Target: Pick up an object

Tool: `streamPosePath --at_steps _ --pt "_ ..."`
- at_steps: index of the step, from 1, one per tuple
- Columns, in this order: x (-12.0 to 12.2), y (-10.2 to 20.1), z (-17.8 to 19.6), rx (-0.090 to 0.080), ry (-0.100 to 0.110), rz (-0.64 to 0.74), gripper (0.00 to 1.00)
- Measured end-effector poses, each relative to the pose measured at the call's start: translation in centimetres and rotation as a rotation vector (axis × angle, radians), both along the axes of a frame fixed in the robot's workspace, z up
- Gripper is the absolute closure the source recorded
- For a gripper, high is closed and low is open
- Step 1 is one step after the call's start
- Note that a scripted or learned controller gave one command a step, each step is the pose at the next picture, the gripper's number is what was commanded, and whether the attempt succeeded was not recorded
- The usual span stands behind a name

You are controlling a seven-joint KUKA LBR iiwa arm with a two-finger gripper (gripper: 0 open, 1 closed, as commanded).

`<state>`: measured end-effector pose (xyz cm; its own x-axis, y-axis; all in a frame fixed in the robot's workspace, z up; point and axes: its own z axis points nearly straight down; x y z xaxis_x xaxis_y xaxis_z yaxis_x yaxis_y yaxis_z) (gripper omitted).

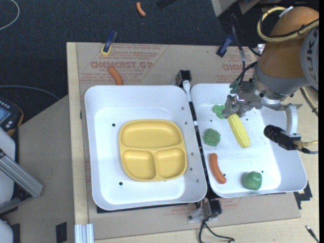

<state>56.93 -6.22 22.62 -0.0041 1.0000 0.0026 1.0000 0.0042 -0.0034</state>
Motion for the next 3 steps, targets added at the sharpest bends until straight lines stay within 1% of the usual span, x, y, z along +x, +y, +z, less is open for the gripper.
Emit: streamPosePath --at_steps 1,2,3 --pt "-1.9 5.1 0.9 0.001 0.000 0.002 1.00" --pt "-3.0 9.4 0.8 0.000 0.000 0.001 1.00" --pt "-4.5 14.7 0.9 0.000 0.000 0.003 1.00"
